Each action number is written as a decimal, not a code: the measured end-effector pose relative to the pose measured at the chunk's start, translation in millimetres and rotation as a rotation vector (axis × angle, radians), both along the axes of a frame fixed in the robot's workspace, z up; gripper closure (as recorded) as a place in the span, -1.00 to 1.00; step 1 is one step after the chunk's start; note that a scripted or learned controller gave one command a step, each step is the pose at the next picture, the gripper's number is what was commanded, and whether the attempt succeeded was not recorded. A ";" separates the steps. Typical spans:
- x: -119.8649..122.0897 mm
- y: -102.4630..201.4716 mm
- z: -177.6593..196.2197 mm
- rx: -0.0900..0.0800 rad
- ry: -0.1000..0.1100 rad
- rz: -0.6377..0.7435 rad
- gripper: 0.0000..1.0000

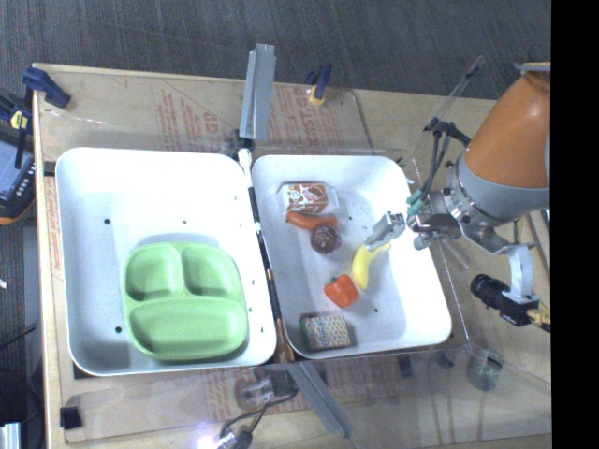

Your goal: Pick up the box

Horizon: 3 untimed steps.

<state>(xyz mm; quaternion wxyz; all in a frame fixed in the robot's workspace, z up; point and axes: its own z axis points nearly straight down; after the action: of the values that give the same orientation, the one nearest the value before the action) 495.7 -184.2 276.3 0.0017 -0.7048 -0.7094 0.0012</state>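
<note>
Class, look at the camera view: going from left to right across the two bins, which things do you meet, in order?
Green tray → box → purple fruit → banana → claw.

the bench (140, 110) is pale wood and carries 2 shallow white bins side by side. the left bin (84, 185) holds a green tray (185, 302) with 3 compartments, lying toward its near right corner. in the right bin (416, 297) a banana (362, 265) lies at a slant near the middle, with an orange-red piece (343, 291) just below it. a dark round fruit (325, 238) sits left of the banana, and a carrot (307, 221) lies just above that fruit, close enough that they may touch. a grey bar (255, 92) stands at the far edge between the bins. a blue clamp (45, 84) grips the bench's far left corner, and another (319, 82) sits at the far edge.
</note>
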 end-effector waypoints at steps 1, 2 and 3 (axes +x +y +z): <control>29.4 58.2 -38.3 -0.001 0.002 0.103 -1.00; 63.8 81.1 -74.5 -0.001 0.002 0.112 -1.00; 86.5 73.8 -115.1 0.000 0.003 0.016 -1.00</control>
<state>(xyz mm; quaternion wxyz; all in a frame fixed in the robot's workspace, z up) 582.2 -110.4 161.2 0.0026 -0.6990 -0.7151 0.0021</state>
